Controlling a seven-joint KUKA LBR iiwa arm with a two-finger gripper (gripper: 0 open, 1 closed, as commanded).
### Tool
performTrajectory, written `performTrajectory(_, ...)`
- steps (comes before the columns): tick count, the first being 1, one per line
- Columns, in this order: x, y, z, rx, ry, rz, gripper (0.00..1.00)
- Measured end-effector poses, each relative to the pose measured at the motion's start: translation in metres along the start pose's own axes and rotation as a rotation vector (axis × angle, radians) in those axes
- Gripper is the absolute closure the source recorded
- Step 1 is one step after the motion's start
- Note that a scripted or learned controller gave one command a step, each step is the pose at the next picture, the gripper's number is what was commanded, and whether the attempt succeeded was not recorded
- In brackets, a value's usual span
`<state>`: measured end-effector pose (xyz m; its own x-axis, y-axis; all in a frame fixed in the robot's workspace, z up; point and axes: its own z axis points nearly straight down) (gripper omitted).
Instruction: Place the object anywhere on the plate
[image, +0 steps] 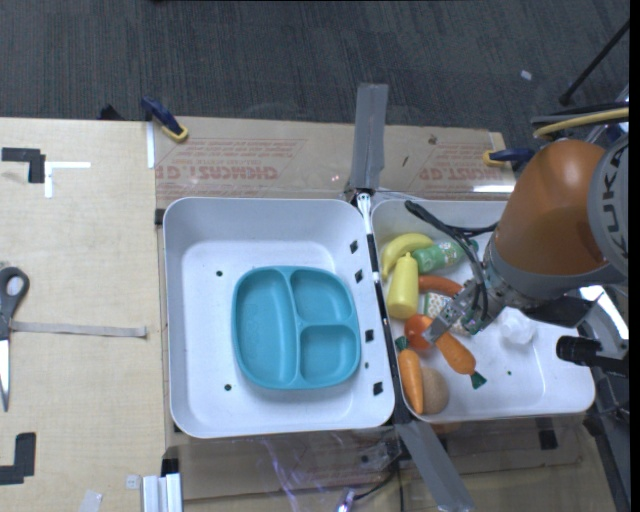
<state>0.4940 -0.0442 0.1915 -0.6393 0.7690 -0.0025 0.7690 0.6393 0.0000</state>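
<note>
Tool (447, 325) low among crowded toy food — plate (297, 326) sits apart.

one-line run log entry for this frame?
stage: reach | gripper: down in right bin, among toy food | grasp: unclear | plate: left bin, nothing on it

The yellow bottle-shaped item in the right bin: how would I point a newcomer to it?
Start at the right bin, then go to the toy food piled along its left wall. The yellow bottle stands out below the banana: straight-sided with a narrow cap end, not curved, and paler than the carrots.
</note>
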Motion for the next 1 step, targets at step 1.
performTrajectory(1,0.0,0.0,0.0,0.0,0.0,0.0,0.0)
